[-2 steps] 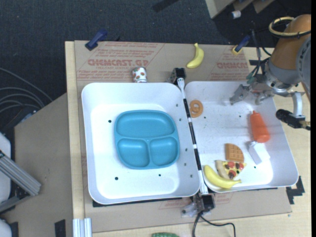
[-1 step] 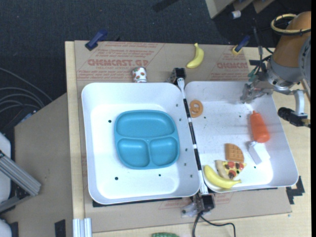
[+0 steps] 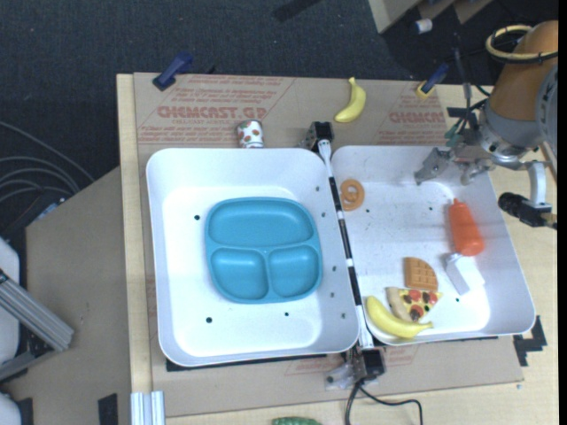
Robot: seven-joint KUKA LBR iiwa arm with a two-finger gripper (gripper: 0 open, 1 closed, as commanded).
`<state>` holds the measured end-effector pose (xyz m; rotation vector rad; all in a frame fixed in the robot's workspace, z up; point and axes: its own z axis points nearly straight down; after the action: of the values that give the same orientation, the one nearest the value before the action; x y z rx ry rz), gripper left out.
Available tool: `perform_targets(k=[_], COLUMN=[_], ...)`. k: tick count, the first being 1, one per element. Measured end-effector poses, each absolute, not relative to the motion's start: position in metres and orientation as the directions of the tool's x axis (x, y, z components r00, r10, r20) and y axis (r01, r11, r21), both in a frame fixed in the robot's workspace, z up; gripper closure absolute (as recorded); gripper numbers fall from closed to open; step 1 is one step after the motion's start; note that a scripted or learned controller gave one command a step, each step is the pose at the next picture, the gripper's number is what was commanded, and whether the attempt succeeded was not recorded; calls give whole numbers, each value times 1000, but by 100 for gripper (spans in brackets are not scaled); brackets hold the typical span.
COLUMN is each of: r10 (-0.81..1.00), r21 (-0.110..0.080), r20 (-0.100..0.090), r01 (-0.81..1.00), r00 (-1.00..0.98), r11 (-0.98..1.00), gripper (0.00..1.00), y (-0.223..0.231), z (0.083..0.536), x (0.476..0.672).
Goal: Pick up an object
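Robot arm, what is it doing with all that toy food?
The robot arm reaches in from the right, and its gripper hangs over the far end of the right bin. It holds nothing yet. Below it lie an orange bottle, a doughnut, a waffle, a pizza slice and a banana. The left bin has a blue divided plate in it. Another banana sits outside the bins. It is meant to pick one thing up, but has not grabbed anything.

Looked smooth, glossy plastic: white bins (image 3: 168, 237), blue tray (image 3: 262, 248), yellow banana (image 3: 392, 320). Looked matt, brown-paper-covered with red print: table (image 3: 213, 112).
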<state>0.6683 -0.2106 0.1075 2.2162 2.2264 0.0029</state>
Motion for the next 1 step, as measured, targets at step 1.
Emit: perform_targets(k=[1], r10=[1000], r21=[-2], r20=[2], r01=[1000], r00=[-1], r11=[1], gripper=[0], y=[-181], z=[85], x=[666])
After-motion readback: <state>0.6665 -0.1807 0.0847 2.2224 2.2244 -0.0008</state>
